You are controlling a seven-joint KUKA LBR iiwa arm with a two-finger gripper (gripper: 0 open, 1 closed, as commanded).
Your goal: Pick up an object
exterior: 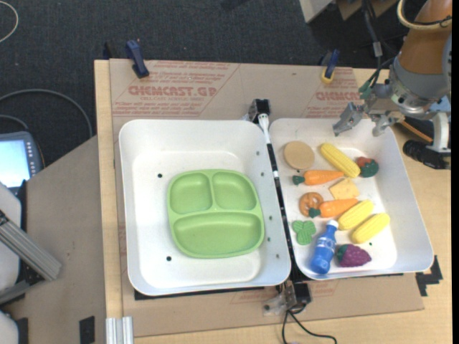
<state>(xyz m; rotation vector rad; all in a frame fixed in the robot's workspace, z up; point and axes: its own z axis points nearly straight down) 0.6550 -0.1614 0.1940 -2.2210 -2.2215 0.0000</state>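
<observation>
Nearest the camera, at the front of the right bin (409, 192): blue bottle (324, 246) with white cap, lying tilted, just beside purple grapes (353, 255) to its right and green broccoli-like piece (304, 230) to its upper left. Behind those, two yellow corn cobs (363, 220) side by side, orange carrot (337, 207) to their left, brown pretzel (310, 203) touching that carrot's left end. Further back, yellow cheese wedge (345, 189), second carrot (320, 178), long corn cob (339, 160) lying diagonally, round tan cookie (298, 154), and red strawberry-like piece (368, 167) by the cob's lower end. Left bin (143, 192) alongside, bearing green three-compartment plate (214, 213) near its middle. Gripper (366, 120) hovering over the right bin's back edge, above and apart from all the toys, fingers spread wide, nothing between them. Grey arm with orange band (429, 16) reaching in from the upper right. Blue clamps (136, 57) on the brown board behind both bins.
</observation>
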